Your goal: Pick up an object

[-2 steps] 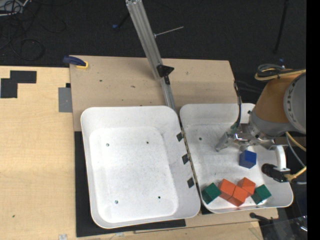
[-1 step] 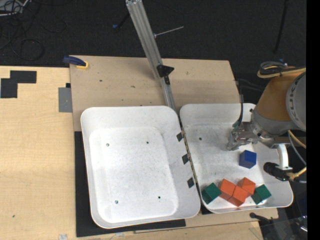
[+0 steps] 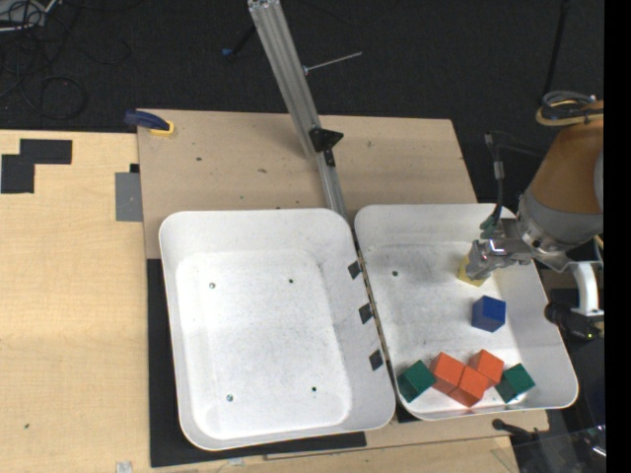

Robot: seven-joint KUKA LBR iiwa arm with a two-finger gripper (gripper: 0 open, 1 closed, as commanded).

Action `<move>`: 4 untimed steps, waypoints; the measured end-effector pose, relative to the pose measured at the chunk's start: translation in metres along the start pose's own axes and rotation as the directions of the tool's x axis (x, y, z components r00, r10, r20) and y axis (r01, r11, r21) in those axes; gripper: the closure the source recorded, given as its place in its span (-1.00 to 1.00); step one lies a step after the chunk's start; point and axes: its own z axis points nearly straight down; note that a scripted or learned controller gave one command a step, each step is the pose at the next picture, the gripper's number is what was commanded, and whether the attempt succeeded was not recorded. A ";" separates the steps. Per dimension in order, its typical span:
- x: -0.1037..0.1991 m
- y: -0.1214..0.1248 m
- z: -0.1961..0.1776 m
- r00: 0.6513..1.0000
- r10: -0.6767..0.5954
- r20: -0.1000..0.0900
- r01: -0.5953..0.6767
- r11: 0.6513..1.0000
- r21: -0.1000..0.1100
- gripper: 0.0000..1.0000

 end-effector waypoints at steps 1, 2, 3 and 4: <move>-0.001 0.002 -0.043 1.000 -0.003 0.000 0.003 1.000 0.001 1.00; -0.002 0.002 -0.079 1.000 -0.004 0.000 0.004 1.000 0.001 1.00; 0.041 0.019 -0.076 1.000 -0.005 -0.002 0.005 1.000 0.004 1.00; 0.085 0.034 -0.071 1.000 -0.005 -0.002 0.005 1.000 0.004 1.00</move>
